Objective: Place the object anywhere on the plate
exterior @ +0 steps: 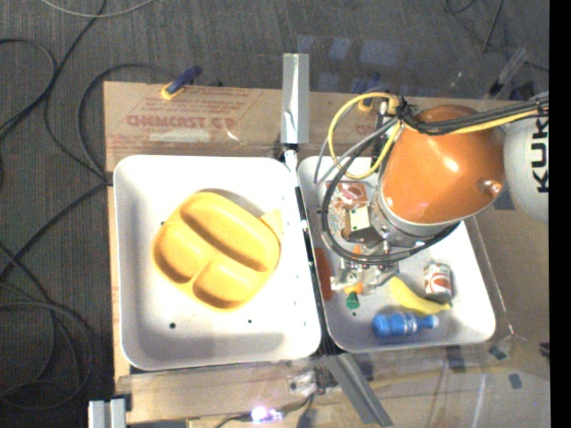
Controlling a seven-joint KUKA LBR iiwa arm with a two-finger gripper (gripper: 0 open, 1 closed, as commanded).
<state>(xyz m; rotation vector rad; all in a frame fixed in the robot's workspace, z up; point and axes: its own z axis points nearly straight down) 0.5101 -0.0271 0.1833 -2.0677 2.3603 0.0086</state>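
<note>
Hanging over the right bin (482,324), the gripper (357,279) hides its grip; I cannot tell. Glossy yellow sectioned plate (217,249) fills the left bin (134,328); blue bottle (401,324), banana (415,300), can (438,280) lie lower right.

Cardboard sheet (187,119): lies under my two bins, red lettering on it.
Blue-and-yellow clip (179,82): on the cardboard's far edge.
Metal bar (294,98): upright between the bins' far ends.
Black cables (40,239): looping over the grey carpet (134,25) around my bench.
</note>
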